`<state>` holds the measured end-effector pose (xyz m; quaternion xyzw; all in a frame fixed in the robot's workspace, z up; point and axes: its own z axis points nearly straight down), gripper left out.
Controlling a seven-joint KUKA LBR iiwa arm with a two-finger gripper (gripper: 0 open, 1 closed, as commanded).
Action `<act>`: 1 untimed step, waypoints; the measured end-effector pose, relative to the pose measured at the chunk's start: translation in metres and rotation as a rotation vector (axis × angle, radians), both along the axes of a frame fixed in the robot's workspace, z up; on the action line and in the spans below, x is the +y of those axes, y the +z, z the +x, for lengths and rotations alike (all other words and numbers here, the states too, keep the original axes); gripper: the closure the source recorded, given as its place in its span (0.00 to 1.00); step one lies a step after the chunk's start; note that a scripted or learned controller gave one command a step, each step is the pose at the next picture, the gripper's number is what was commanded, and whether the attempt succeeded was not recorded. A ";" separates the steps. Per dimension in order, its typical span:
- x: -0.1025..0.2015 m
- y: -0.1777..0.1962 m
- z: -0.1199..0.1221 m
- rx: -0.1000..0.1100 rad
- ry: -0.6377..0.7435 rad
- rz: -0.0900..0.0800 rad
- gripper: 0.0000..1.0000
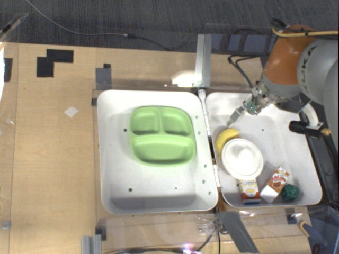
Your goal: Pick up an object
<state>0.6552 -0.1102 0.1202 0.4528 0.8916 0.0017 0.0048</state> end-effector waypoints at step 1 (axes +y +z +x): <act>0.022 -0.033 -0.013 0.001 -0.074 0.002 0.00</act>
